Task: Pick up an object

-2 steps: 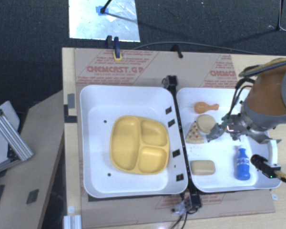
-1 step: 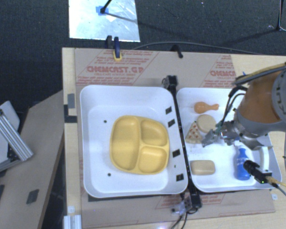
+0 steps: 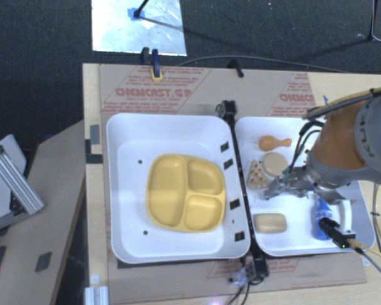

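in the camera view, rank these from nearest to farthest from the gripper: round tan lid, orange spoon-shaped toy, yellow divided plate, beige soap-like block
Measured from the gripper in the right bin:
1. Round tan lid, just above it.
2. Beige soap-like block, just below it; close to the lid's distance, so first place is hard to call.
3. Orange spoon-shaped toy, at the bin's far end.
4. Yellow divided plate, in the left bin.

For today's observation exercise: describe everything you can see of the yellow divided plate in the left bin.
The yellow divided plate is a rounded-square dish that looks like smooth pale-yellow plastic. Raised ridges split it into three compartments: one large on the left, two smaller on the right. It lies flat, right side up, near the middle of the left bin, slightly turned. Its compartments hold nothing, and only the bin floor touches it.
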### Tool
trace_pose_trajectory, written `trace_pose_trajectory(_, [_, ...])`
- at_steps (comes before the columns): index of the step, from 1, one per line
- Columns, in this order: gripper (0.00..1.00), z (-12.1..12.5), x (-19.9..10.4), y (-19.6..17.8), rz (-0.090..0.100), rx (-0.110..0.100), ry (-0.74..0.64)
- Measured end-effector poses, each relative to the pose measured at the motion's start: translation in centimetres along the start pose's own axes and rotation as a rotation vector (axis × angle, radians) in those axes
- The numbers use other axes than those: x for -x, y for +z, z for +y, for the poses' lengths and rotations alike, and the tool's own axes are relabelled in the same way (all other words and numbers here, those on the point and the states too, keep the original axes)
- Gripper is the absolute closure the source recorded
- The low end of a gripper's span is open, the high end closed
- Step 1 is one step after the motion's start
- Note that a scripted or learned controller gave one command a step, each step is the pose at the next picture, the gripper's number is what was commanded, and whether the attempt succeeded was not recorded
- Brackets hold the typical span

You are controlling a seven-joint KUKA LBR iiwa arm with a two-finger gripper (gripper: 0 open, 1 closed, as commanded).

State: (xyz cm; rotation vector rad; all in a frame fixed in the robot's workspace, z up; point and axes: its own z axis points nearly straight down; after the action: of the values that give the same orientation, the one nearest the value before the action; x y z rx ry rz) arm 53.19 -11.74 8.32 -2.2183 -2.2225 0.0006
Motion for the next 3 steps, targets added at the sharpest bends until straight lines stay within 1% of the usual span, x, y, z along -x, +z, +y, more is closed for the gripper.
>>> trace_pose_trajectory(1, [1.0,0.1,0.0,-1.2,-0.001,0.004,-0.001])
trace_pose_trajectory(2, [1.0,-0.4,0.5,-7.3,-0.002,0.007,0.0])
trace_pose_trajectory(3, [1.0,0.2,1.0,-11.8,-0.002,0.008,-0.001])
